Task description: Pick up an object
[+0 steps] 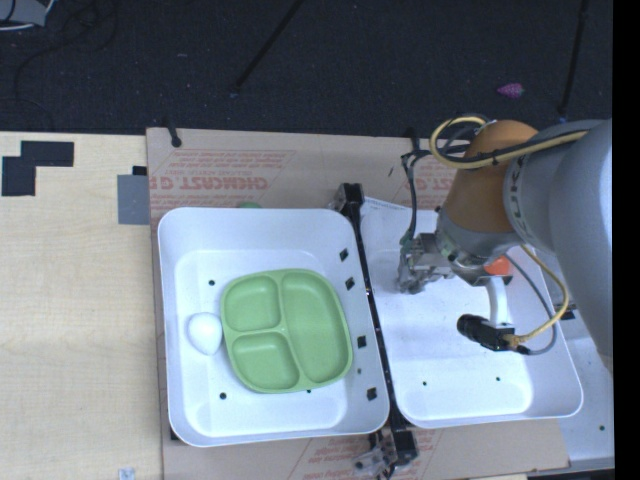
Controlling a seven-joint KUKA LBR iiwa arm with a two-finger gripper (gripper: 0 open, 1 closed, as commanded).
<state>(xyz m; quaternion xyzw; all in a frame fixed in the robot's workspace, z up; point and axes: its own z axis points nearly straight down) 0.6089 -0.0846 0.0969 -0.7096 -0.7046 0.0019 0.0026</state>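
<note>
Looming from the right, the grey arm (560, 218) reaches down into the right bin (480, 388). Its gripper (415, 276) hangs near that bin's far left part; its state cannot be told. Left bin (200, 238) holds a green divided plate (286, 330), a white egg (205, 332) touching its left edge.

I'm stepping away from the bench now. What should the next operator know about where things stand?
Hand: low over the right bin, near its left wall; nothing seen held, finger state unclear.
Things: green divided plate lies in the left bin, a small white egg-like object touching its left edge.
Done: nothing picked yet.
Left: choose an object, grasp and lift it; both lie in the other bin from the hand.
</note>
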